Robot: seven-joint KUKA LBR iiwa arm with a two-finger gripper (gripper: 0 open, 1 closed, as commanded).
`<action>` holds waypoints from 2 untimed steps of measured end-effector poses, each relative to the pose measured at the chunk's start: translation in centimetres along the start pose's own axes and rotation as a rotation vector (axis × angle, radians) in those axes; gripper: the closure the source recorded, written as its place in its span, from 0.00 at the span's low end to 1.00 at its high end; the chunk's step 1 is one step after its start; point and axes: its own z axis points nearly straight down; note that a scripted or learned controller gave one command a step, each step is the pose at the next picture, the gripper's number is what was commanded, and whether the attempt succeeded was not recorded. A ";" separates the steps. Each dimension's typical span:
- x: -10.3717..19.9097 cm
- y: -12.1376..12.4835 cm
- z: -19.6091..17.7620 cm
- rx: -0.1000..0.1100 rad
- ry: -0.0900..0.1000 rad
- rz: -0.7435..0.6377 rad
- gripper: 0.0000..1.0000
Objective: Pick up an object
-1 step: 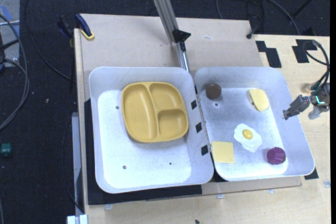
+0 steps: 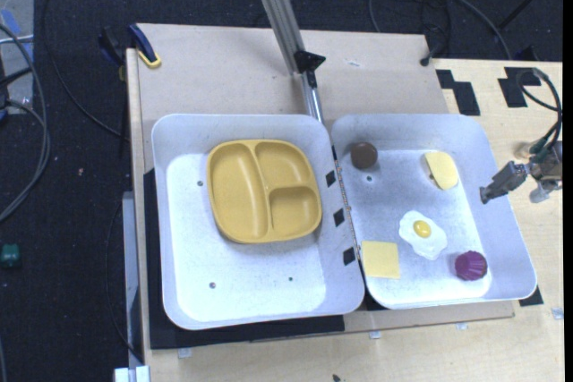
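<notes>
Overhead lighting is even and moderately bright across the two shallow white plastic bins (image 2: 260, 304), which appear slightly washed out. The dark floor surrounding the pale wooden bench (image 2: 224, 72) is underexposed. Shadows are soft and short. Overall sharpness is low, with visible compression noise.

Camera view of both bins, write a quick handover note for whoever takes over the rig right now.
Hand: at the right bin's right rim, nothing seen between its fingers; open or shut is unclear.
Right white bin: small brown round piece, pale yellow rounded piece, toy fried egg, flat yellow square slice, small purple ball-like piece.
Left white bin: yellow three-compartment plate.
Done: nothing lifted.
Left: pick up one object.
</notes>
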 end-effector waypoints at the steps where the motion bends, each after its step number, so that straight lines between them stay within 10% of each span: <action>1: -0.1 0.7 6.1 0.005 0.002 0.002 0.00; 2: 0.0 0.4 10.5 0.004 0.002 0.003 0.00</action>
